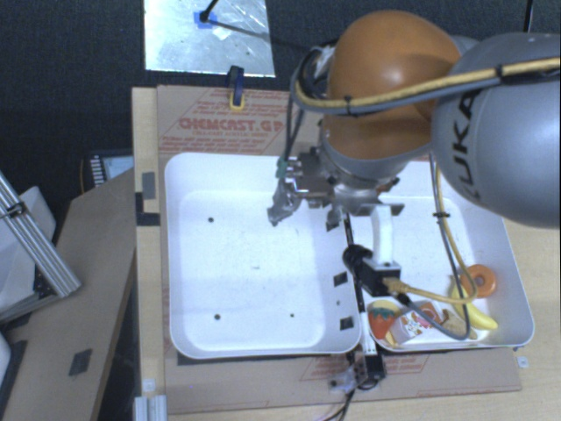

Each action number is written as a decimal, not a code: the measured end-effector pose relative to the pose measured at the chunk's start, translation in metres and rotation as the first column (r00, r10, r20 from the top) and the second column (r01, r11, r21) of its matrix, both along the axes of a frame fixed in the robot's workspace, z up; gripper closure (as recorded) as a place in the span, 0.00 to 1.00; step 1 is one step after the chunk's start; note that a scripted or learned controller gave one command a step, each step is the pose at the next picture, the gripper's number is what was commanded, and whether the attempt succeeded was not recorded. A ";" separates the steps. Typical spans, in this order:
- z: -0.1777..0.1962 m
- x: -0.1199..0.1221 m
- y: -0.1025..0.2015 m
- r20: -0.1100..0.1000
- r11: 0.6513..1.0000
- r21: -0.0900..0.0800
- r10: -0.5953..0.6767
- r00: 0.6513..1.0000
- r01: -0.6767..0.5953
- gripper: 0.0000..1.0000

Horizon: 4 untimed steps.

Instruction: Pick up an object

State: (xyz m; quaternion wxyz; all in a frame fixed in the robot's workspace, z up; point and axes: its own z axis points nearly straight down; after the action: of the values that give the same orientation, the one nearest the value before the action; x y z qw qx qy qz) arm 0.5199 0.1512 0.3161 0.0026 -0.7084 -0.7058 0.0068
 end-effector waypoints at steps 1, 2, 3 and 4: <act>-0.110 -0.031 0.059 0.002 1.000 0.004 0.012 1.000 -0.012 0.00; -0.238 0.044 0.064 0.016 1.000 0.006 0.003 1.000 -0.003 0.00; -0.221 0.042 0.065 0.014 1.000 0.008 0.002 1.000 -0.002 1.00; -0.146 0.141 0.050 0.029 1.000 0.008 0.001 1.000 -0.001 1.00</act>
State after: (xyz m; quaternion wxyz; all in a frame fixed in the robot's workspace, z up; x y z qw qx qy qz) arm 0.6607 0.2013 0.1705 -0.0048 -0.7081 -0.7061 -0.0064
